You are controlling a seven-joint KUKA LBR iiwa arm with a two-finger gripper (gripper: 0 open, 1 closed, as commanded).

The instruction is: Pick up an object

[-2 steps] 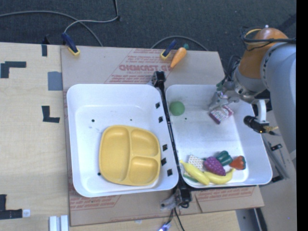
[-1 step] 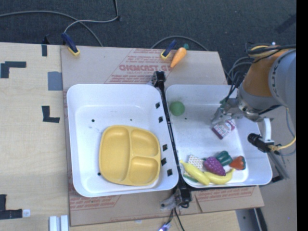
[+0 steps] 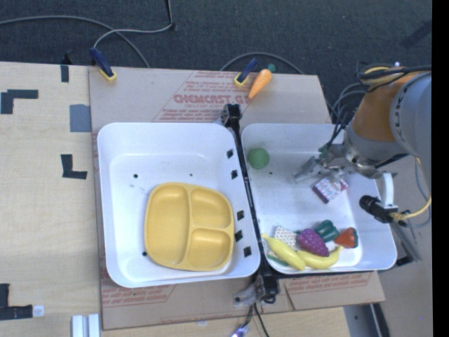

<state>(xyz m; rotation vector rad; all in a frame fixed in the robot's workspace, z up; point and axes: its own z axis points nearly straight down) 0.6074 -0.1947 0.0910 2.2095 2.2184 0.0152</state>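
The gripper (image 3: 324,168) hangs low over the right bin (image 3: 295,135), fingers spread and holding nothing. A small purple-and-white packet (image 3: 328,189) lies just beneath and slightly toward the bin's near edge, tilted diagonally. Whether the fingertips touch it is hard to make out; its label is unreadable.

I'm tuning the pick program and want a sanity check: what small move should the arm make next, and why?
Probably a short descent straight down. The gripper sits in the right bin, just above a small white and purple packet, which lies apart from the green ball and the toy pile, so it looks like the nearest target.
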